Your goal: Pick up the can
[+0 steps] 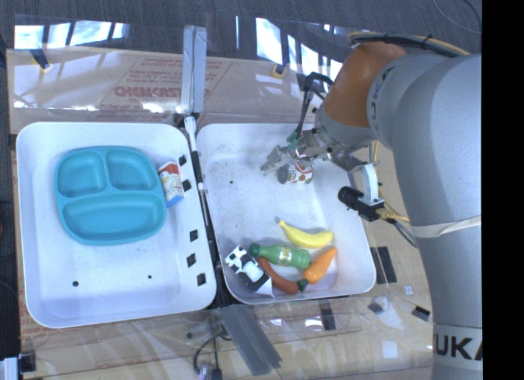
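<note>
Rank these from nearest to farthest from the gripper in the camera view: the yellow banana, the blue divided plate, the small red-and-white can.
Measured from the gripper in the right bin:
1. Yellow banana, same bin, below the gripper.
2. Small red-and-white can, left bin, by its right wall.
3. Blue divided plate, left bin, farther left beyond the can.

Lighting bright and even. Glare patches on the clear panels point(270, 42) behind the bins point(106, 296). Shadows faint. Overall image soft; fine detail slightly blurred.
</note>
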Controlling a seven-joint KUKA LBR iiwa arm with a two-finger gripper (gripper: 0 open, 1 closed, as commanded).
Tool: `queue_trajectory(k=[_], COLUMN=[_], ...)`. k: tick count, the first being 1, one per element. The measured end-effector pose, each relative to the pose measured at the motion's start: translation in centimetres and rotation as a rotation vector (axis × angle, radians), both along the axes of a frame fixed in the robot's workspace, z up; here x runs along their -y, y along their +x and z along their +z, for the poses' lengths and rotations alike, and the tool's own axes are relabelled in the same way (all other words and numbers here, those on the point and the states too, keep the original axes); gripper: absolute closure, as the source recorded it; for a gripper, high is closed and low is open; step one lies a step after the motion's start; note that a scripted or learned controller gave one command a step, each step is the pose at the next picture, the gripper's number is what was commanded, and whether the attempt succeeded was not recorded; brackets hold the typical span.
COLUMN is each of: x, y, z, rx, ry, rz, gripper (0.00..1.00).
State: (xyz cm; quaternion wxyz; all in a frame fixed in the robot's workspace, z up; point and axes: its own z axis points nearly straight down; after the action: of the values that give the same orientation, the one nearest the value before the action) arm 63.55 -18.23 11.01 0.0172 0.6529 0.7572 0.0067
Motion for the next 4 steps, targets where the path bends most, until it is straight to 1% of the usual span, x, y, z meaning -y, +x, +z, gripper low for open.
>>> queue_trajectory(k=[1,2,3,4], x=[0.0,2.3,1.9,2.5], y=[-0.8,0.0,-0.4,-0.6], z=[-0.1,-0.2,-0.1,-0.2], rx=[-0.002,-0.002,-0.001,-0.002], ry=[-0.001,0.006,-0.001,0.006], rz=[0.003,-0.01,0.005,0.022], gripper=[0.0,0.0,0.0,0.0])
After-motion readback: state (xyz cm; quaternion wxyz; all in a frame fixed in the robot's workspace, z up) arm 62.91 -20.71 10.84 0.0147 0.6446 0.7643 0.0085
